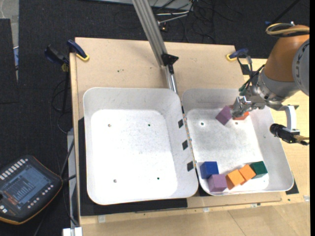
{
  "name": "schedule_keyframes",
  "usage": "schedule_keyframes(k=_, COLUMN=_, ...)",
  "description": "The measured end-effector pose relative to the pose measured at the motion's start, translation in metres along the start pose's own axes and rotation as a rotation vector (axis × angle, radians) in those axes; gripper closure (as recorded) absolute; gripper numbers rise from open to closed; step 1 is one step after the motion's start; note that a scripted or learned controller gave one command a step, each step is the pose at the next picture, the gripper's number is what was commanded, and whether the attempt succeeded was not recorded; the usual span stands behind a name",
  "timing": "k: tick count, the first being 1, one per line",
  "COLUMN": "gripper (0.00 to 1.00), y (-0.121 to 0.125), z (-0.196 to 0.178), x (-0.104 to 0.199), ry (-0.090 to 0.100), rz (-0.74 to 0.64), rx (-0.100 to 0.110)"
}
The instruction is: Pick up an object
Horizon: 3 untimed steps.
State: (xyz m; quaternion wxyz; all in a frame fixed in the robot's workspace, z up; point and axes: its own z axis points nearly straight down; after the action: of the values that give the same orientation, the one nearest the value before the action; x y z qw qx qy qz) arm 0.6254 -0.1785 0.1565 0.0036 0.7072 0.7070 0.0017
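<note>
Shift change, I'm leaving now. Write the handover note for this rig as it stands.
Gripper: low over the far part of the right bin, beside a purple block and an orange-red piece; finger state and any grasp cannot be told.
Other blocks: blue, purple, orange, a second orange and green, clustered at that bin's near edge.
Left bin: beside it, arm not over it.
Done: no lift confirmed.
Left: secure one object and raise it.

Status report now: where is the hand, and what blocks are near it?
Hand low in right white bin. Purple cube and orange block beside it. Four coloured cubes clustered at near edge.
</note>
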Motion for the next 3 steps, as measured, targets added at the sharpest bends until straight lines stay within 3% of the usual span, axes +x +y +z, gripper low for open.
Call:
schedule_keyframes(k=2, gripper=1.00, y=0.000, z=-0.089, x=0.002, ry=0.001, rz=-0.003, rx=0.000)
schedule_keyframes(k=3, gripper=1.00, y=0.004, z=-0.098, x=0.058, ry=0.004, rz=-0.008, rx=0.004)
